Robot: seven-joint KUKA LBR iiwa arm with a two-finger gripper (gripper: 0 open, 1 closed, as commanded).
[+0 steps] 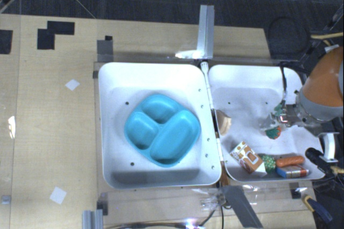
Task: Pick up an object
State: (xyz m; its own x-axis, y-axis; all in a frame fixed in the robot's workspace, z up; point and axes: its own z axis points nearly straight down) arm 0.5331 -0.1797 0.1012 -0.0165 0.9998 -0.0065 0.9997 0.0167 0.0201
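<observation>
Pale wood bench (48, 131), two white bins side by side, dark carpet beyond. My gripper (277, 124) is low in the right bin (242, 88), its tips around a small green-and-red thing (274, 131); from this slant I cannot tell how wide I stand or whether I truly have it between my tips.

Outward from there: toward the near wall lie a carton (247, 158), a green piece (268, 161), an orange sausage-like toy (291, 159) and a blue-and-red block (293, 171), all crowded together. A tan scrap (224, 124) leans by the divider. A blue tray (162, 129) sits in the left bin (115, 93).

My worry: the small thing is round-looking and may squirt out as I close, or I pinch only its edge and drop it on lifting. A low sweep could also knock the near pile.
</observation>
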